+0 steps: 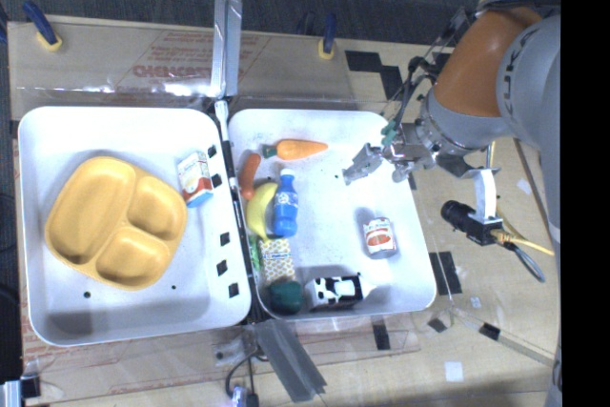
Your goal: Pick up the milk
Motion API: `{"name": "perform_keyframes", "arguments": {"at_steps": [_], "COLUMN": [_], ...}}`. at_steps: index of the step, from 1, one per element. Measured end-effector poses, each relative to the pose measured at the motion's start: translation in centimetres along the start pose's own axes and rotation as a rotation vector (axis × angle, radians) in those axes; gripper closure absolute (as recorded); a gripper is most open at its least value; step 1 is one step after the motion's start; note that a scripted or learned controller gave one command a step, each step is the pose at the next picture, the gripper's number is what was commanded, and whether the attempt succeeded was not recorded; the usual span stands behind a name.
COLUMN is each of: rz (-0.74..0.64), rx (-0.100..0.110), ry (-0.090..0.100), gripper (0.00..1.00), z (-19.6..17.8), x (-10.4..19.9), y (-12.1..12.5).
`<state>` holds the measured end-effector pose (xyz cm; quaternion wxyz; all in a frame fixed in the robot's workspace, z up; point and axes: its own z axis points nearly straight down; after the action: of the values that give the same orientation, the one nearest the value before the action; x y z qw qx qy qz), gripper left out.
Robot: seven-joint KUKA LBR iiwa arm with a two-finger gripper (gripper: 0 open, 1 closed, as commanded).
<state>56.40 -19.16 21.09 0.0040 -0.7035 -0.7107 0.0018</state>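
Black-and-white cow-print milk carton (335, 290) lies near right bin's front wall; grey two-finger gripper (363, 163) hovers far off, finger state unclear; crowded neighbours risk mis-grasp.

Bright, even overhead light; white bins (114, 319) glare slightly, shadows soft, the whole frame a little grainy

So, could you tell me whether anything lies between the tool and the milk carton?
The small red-labelled can lies roughly between the tool and the black-and-white cow-patterned milk carton, slightly to the view's right of the straight line. Nothing covers the carton.
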Motion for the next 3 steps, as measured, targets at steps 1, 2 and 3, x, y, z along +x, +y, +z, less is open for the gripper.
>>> {"name": "perform_keyframes", "arguments": {"at_steps": [1, 2, 3], "rz": [-0.001, -0.008, -0.005], "rx": [0.000, 0.005, -0.001], "ry": [-0.001, 0.002, 0.001], "gripper": [0.00, 1.00, 1.00], "z": [10.1, 9.3, 1.5], "x": [-1.8, -1.6, 0.2], "y": [2.8, 2.9, -4.6]}}
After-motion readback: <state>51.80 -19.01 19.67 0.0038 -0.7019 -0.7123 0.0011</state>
